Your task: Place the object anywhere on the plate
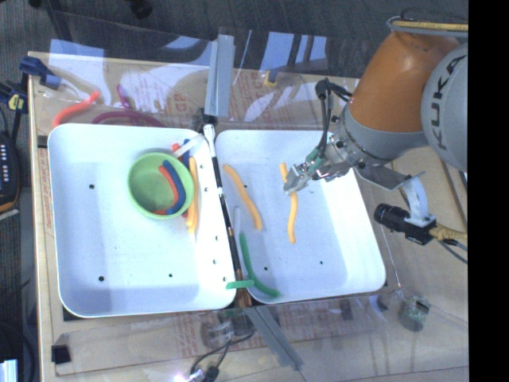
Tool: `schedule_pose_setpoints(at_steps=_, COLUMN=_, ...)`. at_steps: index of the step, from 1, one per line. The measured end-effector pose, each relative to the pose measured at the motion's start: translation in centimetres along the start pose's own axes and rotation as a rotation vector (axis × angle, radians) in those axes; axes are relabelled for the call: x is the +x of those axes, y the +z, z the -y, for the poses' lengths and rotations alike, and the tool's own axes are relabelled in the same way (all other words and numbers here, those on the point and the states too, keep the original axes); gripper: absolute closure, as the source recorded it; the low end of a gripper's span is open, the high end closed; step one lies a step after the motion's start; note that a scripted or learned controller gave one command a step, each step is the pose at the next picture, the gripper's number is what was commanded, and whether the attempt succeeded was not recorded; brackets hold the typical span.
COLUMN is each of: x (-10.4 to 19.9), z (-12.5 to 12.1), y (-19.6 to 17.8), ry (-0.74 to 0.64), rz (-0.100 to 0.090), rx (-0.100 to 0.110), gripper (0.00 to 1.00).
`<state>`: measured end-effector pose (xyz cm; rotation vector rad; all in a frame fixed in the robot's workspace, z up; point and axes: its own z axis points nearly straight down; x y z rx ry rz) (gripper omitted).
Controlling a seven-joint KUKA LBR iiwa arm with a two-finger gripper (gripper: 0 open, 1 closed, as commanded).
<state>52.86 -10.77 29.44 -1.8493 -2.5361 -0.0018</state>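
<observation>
here the end effector (297, 178) hangs low over the right bin (350, 253), just beside a short orange piece (284, 170) near its tips; whether it is open, closed or gripping cannot be told. below it lies an orange stick (292, 220), and to the left a longer orange strip (243, 196). a green strip (253, 275) lies along the bin's near left corner. in the left bin (103, 245) sits the green plate (151, 188), carrying red and blue strips (169, 180), with an orange strip touching its right rim.
</observation>
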Motion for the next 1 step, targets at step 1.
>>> schedule_pose_setpoints(at_steps=1, x=-0.01, z=0.0, y=-0.01, ry=0.0, rz=0.0, rx=0.0, gripper=0.0)
